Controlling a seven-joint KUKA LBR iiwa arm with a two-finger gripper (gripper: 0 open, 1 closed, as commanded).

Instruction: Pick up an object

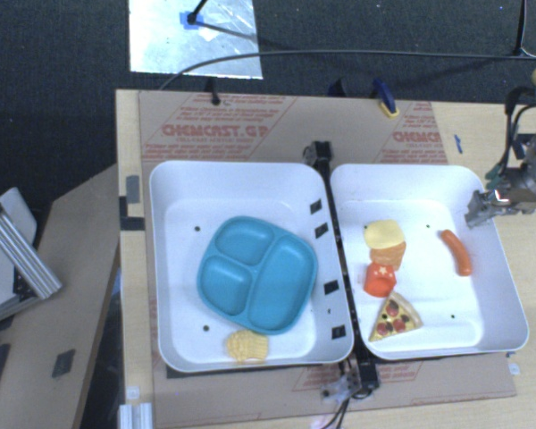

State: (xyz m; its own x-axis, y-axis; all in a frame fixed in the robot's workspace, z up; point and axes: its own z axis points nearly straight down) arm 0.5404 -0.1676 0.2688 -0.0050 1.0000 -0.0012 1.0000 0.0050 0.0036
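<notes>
While the blue divided plate (255, 273) fills the left bin (174, 239), the right bin (496, 315) holds a sausage (456, 251), long axis running upper-left to lower-right, near its right wall. Gripper (482, 206) over upper-right rim; grip state indiscernible.

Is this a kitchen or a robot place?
Probably a robot test bench, not a kitchen. The food looks like toys: a pizza slice and a sausage lie in a white bin, and a robot gripper reaches in.
</notes>
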